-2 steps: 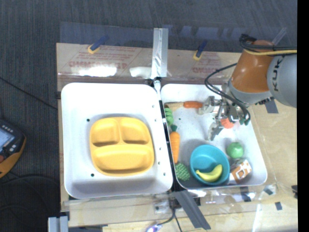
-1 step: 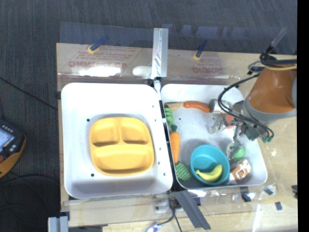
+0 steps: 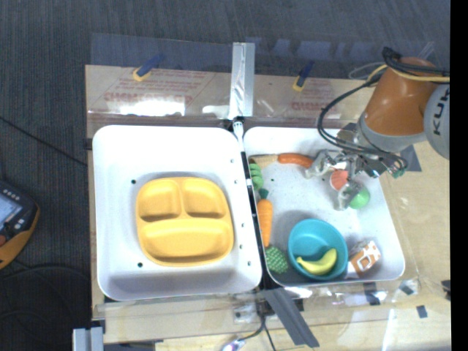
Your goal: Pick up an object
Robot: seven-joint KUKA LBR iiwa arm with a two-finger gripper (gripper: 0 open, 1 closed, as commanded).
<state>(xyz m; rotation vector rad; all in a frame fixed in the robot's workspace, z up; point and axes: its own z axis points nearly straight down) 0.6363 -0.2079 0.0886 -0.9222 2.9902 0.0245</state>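
So my gripper (image 3: 341, 180) is down in the right shallow white bin (image 3: 391, 232), near its far right corner, with my grey arm and its orange band (image 3: 395, 101) coming in from the right. Honestly I can't tell what state the gripper is in, it's all a jumble of metal there. There's a small red-orange round thing (image 3: 339, 179) right at it and a small green ball (image 3: 359, 199) touching or just beside it on the near side, but I can't say either one is actually grabbed.

Other stuff in this bin: a long orange-red chili-shaped toy (image 3: 295, 159) along the far wall just left of my gripper, an orange toy carrot (image 3: 265, 220) against the left wall, some green toy veggies (image 3: 256, 178) above it and a bumpy green piece (image 3: 276, 259) below it. A teal plastic bowl (image 3: 311, 240) sits near the front with a yellow toy banana (image 3: 319, 262) inside, and a small orange-and-white box (image 3: 365, 257) is just right of the bowl.

The left white bin (image 3: 117, 218) has a yellow divided plastic tray (image 3: 184, 220) lying flat in the middle.
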